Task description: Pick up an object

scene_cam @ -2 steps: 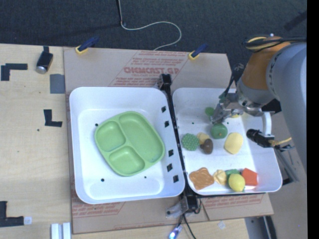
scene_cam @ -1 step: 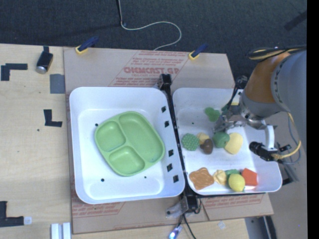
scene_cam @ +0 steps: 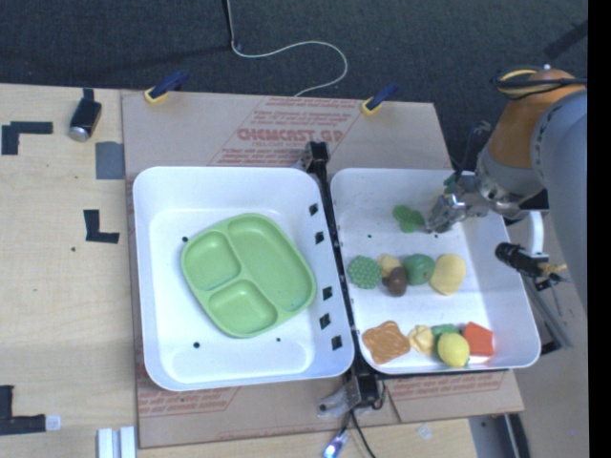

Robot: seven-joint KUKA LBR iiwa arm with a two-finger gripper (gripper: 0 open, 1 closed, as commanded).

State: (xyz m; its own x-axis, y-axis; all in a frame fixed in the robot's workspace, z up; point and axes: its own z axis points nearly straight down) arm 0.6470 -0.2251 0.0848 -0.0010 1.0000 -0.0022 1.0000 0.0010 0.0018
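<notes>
The gripper (scene_cam: pixel 443 214) hangs low in the upper part of the right bin (scene_cam: pixel 506 337), right of frame centre, and I cannot tell how it is set. A small green toy food piece (scene_cam: pixel 409 219) lies on the bin floor just to its left, nearly touching it. Lower in that bin sit other toy foods, among them a yellow lemon (scene_cam: pixel 448 274), while a green divided plate (scene_cam: pixel 248 274) rests in the left bin (scene_cam: pixel 158 256).
</notes>
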